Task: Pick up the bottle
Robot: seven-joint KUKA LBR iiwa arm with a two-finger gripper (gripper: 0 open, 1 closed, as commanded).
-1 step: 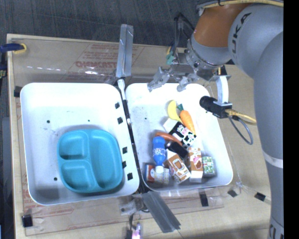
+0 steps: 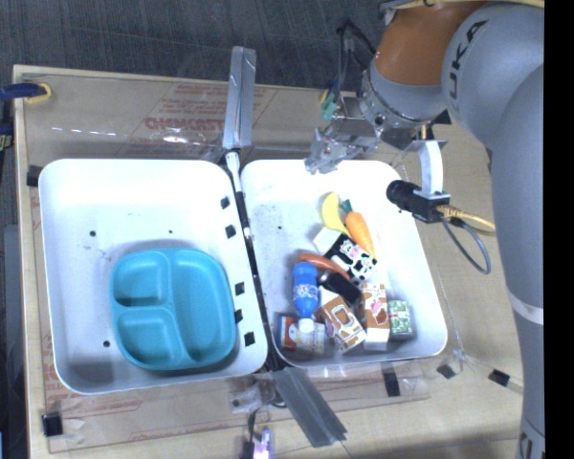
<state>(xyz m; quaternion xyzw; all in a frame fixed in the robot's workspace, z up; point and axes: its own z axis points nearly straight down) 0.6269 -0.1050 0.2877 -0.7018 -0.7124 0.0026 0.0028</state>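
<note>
Camera view shows the metal two-finger gripper hanging over the far rim of the right-hand shallow white bin, fingers parted with nothing between them — released. The small blue plastic bottle with a white cap lies well apart from it, toward the bin's near side, among small cartons beside a black-and-white cow toy. An orange carrot and yellow banana lie between gripper and bottle — nearer the gripper.
</note>
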